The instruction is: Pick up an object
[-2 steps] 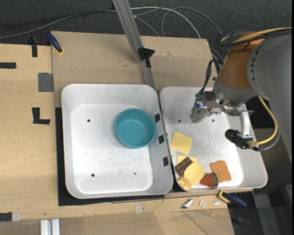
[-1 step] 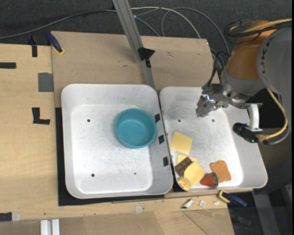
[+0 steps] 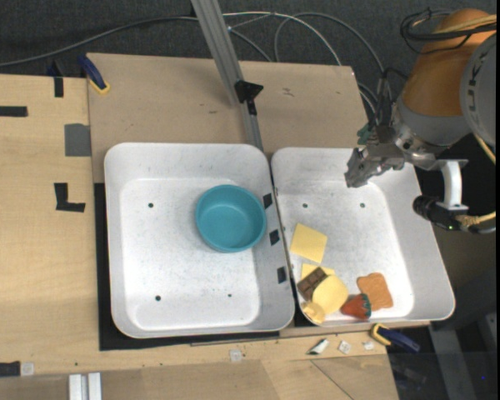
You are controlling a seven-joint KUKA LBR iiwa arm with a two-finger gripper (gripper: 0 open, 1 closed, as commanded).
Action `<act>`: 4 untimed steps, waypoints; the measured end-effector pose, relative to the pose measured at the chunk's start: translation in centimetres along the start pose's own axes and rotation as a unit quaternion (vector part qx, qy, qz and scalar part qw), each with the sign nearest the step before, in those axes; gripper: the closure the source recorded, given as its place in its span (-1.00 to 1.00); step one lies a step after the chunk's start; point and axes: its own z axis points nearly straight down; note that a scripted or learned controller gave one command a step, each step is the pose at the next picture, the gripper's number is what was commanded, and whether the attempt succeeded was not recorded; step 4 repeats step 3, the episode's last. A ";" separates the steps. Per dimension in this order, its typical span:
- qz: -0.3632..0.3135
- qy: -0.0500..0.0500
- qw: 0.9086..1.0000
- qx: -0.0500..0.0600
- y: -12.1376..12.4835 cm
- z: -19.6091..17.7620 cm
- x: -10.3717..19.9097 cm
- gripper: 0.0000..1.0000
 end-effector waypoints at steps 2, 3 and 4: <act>-0.003 0.001 1.000 0.004 -1.7 1.9 11.6 1.00; -0.003 0.001 1.000 0.004 -3.1 1.6 17.7 1.00; -0.003 0.001 1.000 0.004 -3.1 1.6 17.7 1.00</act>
